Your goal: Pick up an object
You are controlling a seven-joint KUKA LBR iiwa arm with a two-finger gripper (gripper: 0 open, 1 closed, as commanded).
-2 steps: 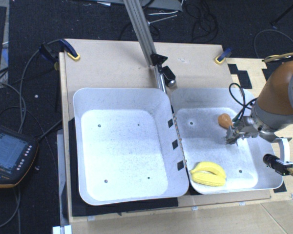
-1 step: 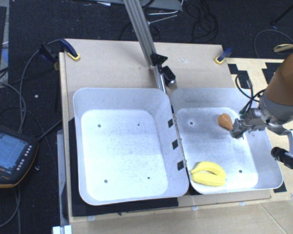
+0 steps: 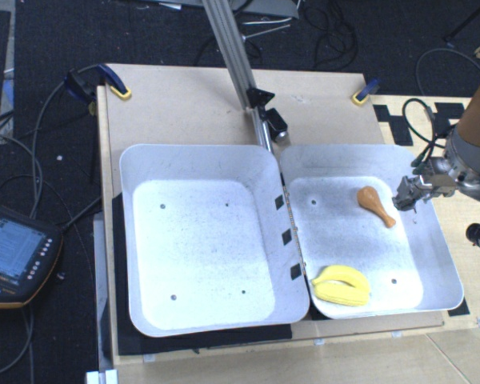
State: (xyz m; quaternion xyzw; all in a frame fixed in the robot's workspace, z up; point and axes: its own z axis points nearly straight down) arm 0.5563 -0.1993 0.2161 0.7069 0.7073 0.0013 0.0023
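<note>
- I see the gripper (image 3: 406,196) over the right bin (image 3: 436,238), near its right wall, with the arm (image 3: 472,146) reaching in from the right.
- At this distance the fingers are a dark cluster to me; I cannot tell whether they are spread or closed, and nothing is visibly held between them.
- The closest candidate is the brown wooden piece (image 3: 375,204), shaped like a small drumstick. It lies on the bin floor just to the camera's left of the fingertips, its thin end pointing toward them, close by but seemingly not in contact.
- The yellow banana (image 3: 342,286) sits well away from the fingers, down by the bin's near-left corner.
- The left bin (image 3: 144,182) is farther still, beyond the divider.
- My read: this is the approach step, before any grasp. The gripper looks poised beside the wooden piece rather than over it.
- The next move, I judge, calls for a short shift toward the piece, a straight descent straddling its narrow neck, and then a closing.
</note>
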